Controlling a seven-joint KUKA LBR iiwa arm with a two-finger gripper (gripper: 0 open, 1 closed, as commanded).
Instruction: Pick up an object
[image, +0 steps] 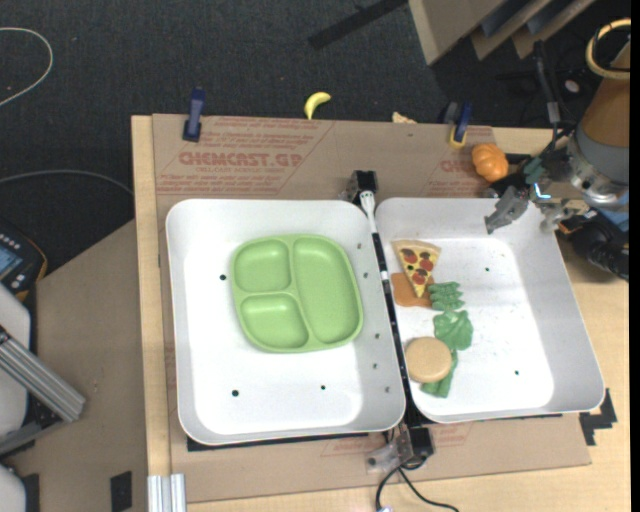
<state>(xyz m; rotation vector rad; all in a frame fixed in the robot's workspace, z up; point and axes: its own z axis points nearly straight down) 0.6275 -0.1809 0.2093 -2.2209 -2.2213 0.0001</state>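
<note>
Camera view: gripper (507, 208) hangs over the right bin's (540, 300) far edge, its grip impossible to tell; pizza (417, 265) lies left and nearer.

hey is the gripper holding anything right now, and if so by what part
Nothing is held. The gripper hangs over the right bin's far edge, apart from the pizza slice and other toy food.

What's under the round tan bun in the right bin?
The round tan bun lies on a green leafy piece that sticks out above and beside it in the right white bin. The covered part beneath is hidden.
</note>
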